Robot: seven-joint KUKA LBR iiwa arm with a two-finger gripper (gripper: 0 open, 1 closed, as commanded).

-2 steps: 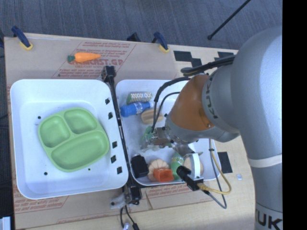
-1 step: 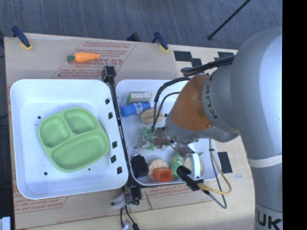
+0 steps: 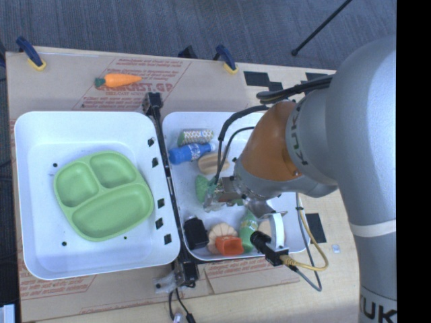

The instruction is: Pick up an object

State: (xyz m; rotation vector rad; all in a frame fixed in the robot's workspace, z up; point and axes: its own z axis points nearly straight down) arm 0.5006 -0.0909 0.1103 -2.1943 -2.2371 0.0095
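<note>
Your gripper [image 3: 225, 197] down among glossy plastic toys in the right white bin [image 3: 176, 123], its grasp impossible to tell

Red printed lettering on the cardboard sheet [image 3: 145, 83] at upper centre of the frame, too small and slanted to read. Similar red print on the cardboard at the lower left edge, illegible. Large dark letters "KU" on the grey arm [image 3: 377, 307] at lower right, cut off by the frame.
</note>
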